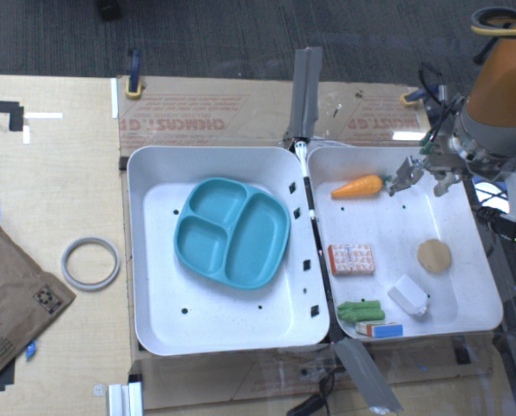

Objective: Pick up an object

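Camera view, single frame, notes from my remote desk. Two white bins side by side: left bin point(153, 319), right bin point(479, 258).

Arm point(500, 85) comes in from 3 o'clock, orange band up top, wrist over the right bin's 1 o'clock corner. Gripper point(422, 178) hangs low near the bin's back wall, approx. 12–1 o'clock of bin centre. I see two dark finger parts spread w/ bin floor visible between them, so fingers read as apart; nothing between them.

Right bin contents, clock positions re bin centre:
- carrot point(358, 186) at 11, lying flat, tip pointing toward 9, just beside the gripper on its 9 o'clock side; can't tell if touching.
- red box point(351, 259) at 8.
- tan disc point(434, 256) at 4.
- white block point(408, 295) at 5.
- green item point(361, 309) at 7, w/ small blue-orange box point(380, 329) just beside it at the front wall.

Left bin: teal tray point(232, 232), three compartments, sits approx. mid-bin.

Off-bin, at 9 o'clock on the bench: tape ring point(90, 262), cardboard point(10, 302).
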`<state>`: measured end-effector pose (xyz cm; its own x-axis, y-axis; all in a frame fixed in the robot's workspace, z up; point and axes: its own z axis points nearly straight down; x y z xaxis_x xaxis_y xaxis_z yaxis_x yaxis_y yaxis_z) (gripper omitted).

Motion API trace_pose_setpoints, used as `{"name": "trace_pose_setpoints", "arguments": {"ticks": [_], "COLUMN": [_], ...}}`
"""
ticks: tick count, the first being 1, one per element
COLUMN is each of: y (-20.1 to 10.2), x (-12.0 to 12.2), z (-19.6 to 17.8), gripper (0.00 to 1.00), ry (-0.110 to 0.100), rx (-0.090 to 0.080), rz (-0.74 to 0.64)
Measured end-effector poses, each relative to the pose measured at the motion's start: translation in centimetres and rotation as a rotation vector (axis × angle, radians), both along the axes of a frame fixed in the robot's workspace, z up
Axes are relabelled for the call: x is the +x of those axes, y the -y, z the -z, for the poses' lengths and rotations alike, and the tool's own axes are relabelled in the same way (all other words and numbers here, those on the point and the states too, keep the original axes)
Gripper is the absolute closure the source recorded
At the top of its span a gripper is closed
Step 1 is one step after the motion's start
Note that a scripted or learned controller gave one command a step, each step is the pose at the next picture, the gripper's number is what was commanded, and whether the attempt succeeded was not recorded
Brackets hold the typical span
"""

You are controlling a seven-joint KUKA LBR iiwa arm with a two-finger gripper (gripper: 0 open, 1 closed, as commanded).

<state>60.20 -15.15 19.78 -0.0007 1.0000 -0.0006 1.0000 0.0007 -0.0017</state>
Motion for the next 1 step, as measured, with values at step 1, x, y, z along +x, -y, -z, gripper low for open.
{"name": "trace_pose_setpoints", "arguments": {"ticks": [1], "y": [-4.09], "x": [5.19], "z": [9.50], "gripper": [0.00], "ry": [0.003], "rx": [-0.001], "rz": [-0.159]}}
